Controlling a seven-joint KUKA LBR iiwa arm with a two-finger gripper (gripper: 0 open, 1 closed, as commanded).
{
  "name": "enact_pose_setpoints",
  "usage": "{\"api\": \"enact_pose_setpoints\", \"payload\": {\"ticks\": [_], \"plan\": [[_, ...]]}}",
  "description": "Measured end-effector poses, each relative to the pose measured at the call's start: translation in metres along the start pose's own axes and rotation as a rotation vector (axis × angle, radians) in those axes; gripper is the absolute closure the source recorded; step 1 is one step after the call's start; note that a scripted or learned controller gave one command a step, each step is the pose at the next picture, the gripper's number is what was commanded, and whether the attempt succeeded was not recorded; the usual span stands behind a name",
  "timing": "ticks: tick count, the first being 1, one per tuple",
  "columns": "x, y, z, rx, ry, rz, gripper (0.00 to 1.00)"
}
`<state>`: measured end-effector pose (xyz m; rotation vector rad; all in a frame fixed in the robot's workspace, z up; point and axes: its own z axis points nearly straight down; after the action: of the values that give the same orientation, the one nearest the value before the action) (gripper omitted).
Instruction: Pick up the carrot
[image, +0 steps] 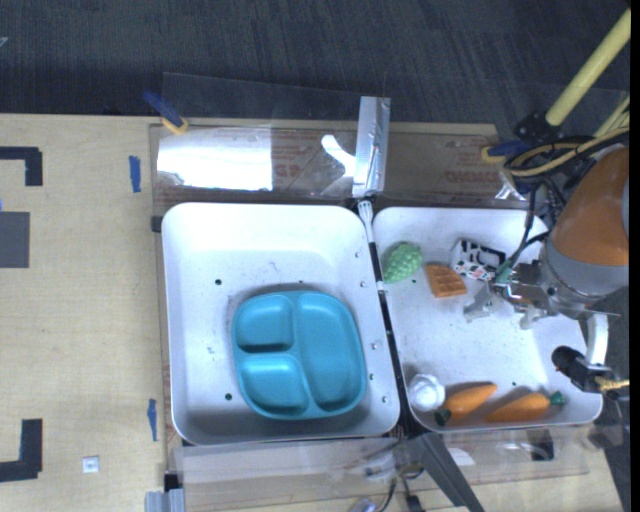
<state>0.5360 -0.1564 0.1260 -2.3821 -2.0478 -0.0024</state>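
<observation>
Now, reading from the left of my feed, I have the left bin (190, 300) on the bench (70, 300). One thing lies in it: a blue divided plate (298, 352) with three compartments, sitting toward the bin's near edge and a little right of its middle.

Just beside it, sharing the middle rim, is the right bin (450, 350). At its far left corner, close to that shared rim, I see a green bumpy ball (403, 261). Right of the ball, apart from it, lies an orange block (445, 280). Farther right, near the far edge, there is a small black and white item (474, 256); I cannot make out what it is.

Along the near edge of the right bin, a small white object (425, 391) rests in the near left corner. Next to it lies an orange piece (470, 399), and right of that the carrot (524, 406), stretched along the near rim with its green end toward the near right corner. Whether the orange piece and the carrot touch I cannot tell.

The claw (500, 296) hangs over the right half of the right bin, right of the orange block and well apart from the carrot. Metal parts show there, but I cannot tell whether it is released or clenched, and I see nothing gripped in it. The arm (596, 240), with its orange band, comes in from the right edge.
</observation>
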Motion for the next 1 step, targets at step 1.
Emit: {"api": "enact_pose_setpoints", "payload": {"ticks": [1], "plan": [[0.0389,-0.0619,-0.0023,0.004,0.0,-0.07,0.0]]}}
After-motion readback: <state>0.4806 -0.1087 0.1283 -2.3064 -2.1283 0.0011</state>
